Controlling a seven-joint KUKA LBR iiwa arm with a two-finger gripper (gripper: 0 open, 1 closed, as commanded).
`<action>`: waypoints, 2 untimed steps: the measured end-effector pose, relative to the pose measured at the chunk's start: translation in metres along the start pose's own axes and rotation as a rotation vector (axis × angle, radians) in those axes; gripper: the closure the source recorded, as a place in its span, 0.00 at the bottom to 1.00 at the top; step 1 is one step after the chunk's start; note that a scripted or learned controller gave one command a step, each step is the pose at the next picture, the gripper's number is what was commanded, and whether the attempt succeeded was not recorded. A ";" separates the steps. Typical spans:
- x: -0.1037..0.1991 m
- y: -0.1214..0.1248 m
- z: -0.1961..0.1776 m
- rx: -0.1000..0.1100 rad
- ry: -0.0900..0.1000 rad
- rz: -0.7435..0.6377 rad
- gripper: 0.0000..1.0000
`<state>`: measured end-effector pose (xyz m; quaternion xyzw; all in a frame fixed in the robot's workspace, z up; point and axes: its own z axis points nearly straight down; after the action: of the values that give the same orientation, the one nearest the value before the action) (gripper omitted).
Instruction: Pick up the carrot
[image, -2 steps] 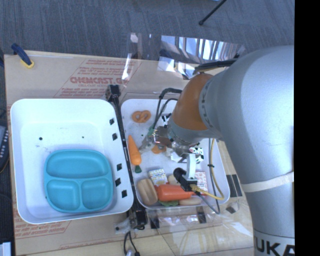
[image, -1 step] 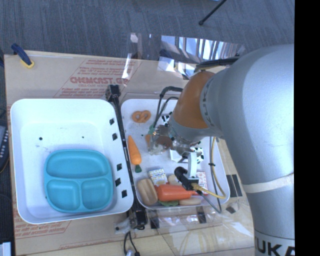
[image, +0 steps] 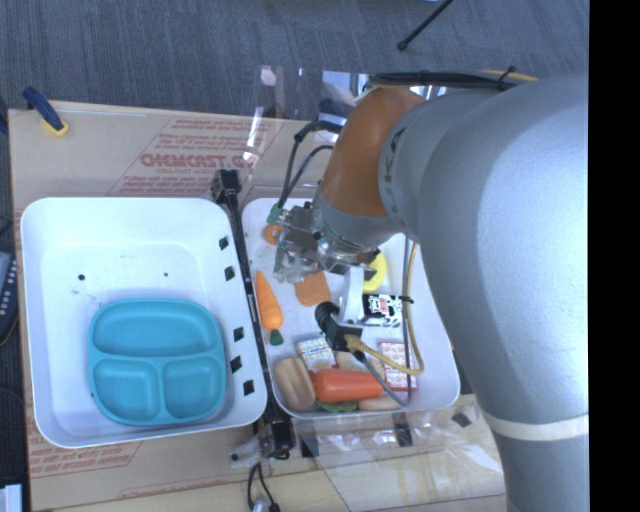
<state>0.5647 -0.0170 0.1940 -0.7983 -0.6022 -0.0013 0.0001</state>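
Grey two-finger gripper (image: 292, 262) hangs low in the right white bin (image: 437, 345); whether it is spread or closed, cannot tell. Small orange tapered carrot (image: 268, 301) lies just below and left of it, hard against the bin's left wall, apparently not grasped.

Risks, as I judge:
- the wall blocks one side of the grasp
- the orange flat piece (image: 313, 290) beside the tool gets taken instead
- the red-orange sausage-shaped toy (image: 347, 384) further down draws a wrong pick
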 end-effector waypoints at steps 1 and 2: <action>0.026 -0.032 -0.034 0.004 -0.003 0.468 1.00; 0.032 -0.074 -0.044 0.008 -0.007 0.952 1.00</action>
<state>0.5018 0.0343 0.2375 -0.9855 -0.1695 0.0038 0.0019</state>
